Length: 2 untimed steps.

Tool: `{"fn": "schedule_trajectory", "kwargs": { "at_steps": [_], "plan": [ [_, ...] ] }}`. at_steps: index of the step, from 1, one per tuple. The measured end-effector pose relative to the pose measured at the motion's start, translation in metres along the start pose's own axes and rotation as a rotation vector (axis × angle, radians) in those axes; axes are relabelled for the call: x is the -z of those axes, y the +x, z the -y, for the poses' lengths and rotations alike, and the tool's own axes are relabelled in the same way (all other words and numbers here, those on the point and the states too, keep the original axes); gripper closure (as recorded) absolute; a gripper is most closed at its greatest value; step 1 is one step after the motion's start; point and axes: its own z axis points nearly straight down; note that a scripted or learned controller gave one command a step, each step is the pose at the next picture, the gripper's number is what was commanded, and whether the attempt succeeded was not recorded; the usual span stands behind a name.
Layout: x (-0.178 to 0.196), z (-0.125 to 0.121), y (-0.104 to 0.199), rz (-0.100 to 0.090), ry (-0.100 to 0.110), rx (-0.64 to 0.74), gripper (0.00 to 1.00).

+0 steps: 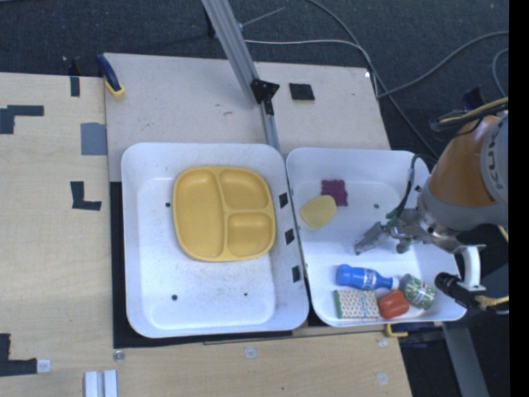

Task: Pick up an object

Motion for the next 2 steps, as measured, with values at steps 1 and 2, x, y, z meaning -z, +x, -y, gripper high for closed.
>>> {"fn": "schedule_trajectory", "kwargs": {
  "at_steps": [1,2],
  "plan": [
    [-0.017,-0.001,-0.001,0.003,-0.009,0.0,0.0],
    [-0.005,-0.003,0.0,0.004,-0.014,0.001,1.0]
  ]
}}
